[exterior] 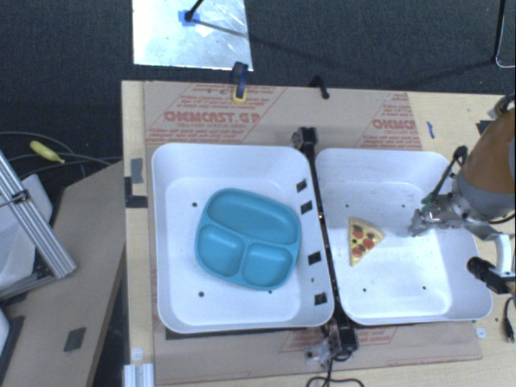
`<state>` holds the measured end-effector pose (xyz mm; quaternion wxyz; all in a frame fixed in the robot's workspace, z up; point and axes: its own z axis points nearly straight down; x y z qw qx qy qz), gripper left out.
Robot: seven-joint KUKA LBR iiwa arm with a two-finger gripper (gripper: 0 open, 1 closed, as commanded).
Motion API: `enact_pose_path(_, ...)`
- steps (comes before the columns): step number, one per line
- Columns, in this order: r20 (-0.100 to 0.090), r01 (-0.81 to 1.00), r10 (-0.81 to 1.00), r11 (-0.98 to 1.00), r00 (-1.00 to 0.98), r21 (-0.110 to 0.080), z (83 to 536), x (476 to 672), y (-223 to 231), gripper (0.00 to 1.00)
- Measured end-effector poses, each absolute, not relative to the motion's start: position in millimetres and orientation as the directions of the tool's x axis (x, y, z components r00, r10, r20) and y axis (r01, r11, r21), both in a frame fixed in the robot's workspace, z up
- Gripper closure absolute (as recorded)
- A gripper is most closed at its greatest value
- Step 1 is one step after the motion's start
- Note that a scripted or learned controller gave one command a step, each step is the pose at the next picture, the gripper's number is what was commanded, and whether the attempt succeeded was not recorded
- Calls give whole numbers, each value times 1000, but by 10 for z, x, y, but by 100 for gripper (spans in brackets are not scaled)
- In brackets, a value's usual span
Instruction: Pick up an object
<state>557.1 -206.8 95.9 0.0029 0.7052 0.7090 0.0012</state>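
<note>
White plastic makes up both bins, and they sit side by side on your table (137, 216), touching along a black seam with clips.

Nearest you, at the bottom edge, a tangle of cables (334, 353) hangs below that seam.

Look into the left bin (173, 297) and you see a blue tray (247, 238) with three compartments, lying flat and slightly turned, roughly at the middle of the floor. Nothing lies in its compartments.

In the right bin (403, 301) your target is the pizza slice (362, 241), a small toy wedge, yellow with red dots. It lies flat on the floor near the left wall, its point toward the near side. It is free of any grasp.

Your gripper (421, 222) is down in the same bin, to the right of the slice and apart from it, low over the floor. The grey arm (484, 180) comes in from the right over the bin's rim. You cannot tell from this angle whether the gripper is spread or closed; nothing shows between its tips.

Farther back, brown cardboard (266, 115) printed with red lettering lies under both bins. A small yellow and blue clamp (239, 83) stands at its far edge. Beyond that, a shiny silver sheet (191, 21) lies on the dark floor, with blue tape on it.
</note>
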Motion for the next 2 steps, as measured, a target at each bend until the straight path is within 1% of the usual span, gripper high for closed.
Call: enact_pose_path(2, -5, 1000, 1000, 13, -13, 12, 1172, 5590, -2069, 100)
